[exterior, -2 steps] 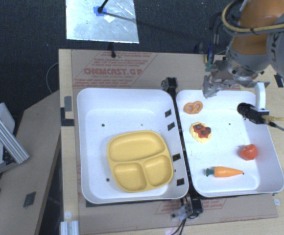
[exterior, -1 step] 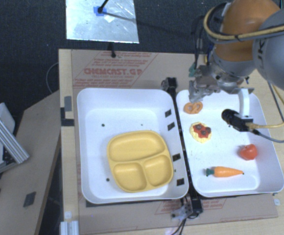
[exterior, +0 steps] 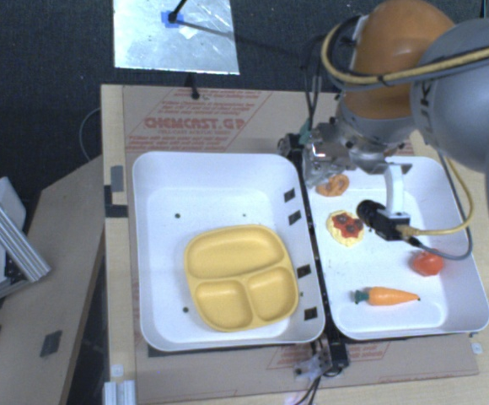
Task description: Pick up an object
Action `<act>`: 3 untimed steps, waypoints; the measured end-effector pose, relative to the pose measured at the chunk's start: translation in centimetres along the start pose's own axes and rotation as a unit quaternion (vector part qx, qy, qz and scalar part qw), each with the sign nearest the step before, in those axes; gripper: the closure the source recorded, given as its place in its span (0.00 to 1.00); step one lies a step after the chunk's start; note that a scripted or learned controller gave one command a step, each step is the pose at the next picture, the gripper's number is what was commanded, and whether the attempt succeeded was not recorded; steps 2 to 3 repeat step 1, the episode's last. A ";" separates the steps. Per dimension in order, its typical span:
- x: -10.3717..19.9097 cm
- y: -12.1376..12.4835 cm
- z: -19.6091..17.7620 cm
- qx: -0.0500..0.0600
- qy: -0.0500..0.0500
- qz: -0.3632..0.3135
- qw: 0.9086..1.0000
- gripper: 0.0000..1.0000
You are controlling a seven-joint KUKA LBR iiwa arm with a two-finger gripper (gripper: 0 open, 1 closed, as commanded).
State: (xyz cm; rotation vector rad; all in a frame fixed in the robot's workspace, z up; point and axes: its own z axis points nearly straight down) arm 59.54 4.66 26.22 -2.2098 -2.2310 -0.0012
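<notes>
Nearest the camera, at the front of the right bin (exterior: pixel 459 315), lies a toy carrot (exterior: pixel 385 295), orange with a green stub at its left end, flat on the bin floor and pointing sideways. Just behind it and to the right sits a small red tomato (exterior: pixel 427 263), apart from the carrot. Both lie well in front of the gripper (exterior: pixel 327 165), on the camera's side of it.

That gripper hangs at the back left corner of the right bin, close to the wall shared by the two bins, under the arm's orange band (exterior: pixel 396 36) and grey wrist. Whether its fingers are parted or closed cannot be told; the wrist body and cables hide them, and nothing can be seen between them. Just beside the gripper, toward the front right, lies a small orange-brown pastry-like piece (exterior: pixel 334 185); whether they touch is unclear. Farther toward the camera from it rests a little round toy pizza (exterior: pixel 346 227) with red topping. A black part of the tool with a yellow cable (exterior: pixel 434 229) lies just right of the pizza.

Across the dividing wall, in the left bin (exterior: pixel 164 184), a yellow divided plate (exterior: pixel 240 275) with three compartments lies flat, well apart from the gripper.
</notes>
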 end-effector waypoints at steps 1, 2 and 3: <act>5.6 -1.7 0.5 0.000 0.000 -0.001 1.000 1.00; 5.6 -1.7 0.5 0.000 0.000 -0.001 1.000 1.00; 5.6 -1.7 0.5 0.000 0.000 -0.001 1.000 1.00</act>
